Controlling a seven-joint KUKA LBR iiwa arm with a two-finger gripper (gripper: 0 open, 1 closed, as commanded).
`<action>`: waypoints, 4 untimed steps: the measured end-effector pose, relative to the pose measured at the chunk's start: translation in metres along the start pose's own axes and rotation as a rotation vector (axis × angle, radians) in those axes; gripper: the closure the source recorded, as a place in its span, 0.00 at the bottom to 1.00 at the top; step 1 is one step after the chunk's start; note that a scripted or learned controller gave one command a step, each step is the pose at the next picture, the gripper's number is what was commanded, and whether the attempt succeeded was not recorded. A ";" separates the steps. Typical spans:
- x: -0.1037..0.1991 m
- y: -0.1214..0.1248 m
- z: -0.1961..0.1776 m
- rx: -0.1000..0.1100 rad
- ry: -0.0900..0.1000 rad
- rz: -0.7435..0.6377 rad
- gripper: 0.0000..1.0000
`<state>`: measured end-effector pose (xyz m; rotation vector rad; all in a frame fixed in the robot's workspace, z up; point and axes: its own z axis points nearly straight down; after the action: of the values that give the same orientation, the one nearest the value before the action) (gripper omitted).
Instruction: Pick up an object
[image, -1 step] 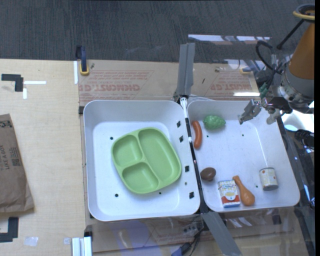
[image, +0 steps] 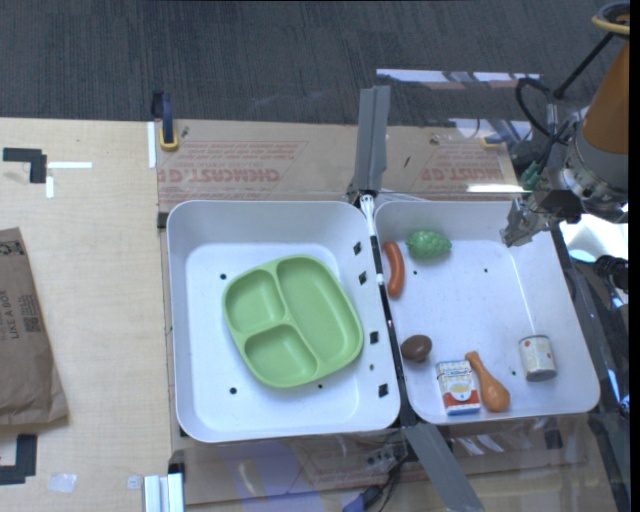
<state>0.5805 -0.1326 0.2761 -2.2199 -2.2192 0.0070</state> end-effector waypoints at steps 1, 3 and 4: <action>0.000 0.000 0.000 0.000 0.000 0.001 0.00; 0.031 0.034 0.184 -0.005 0.000 -0.437 0.00; 0.029 0.034 0.174 -0.007 -0.001 -0.432 1.00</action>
<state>0.6141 -0.1038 0.1015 -1.6960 -2.6474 -0.0009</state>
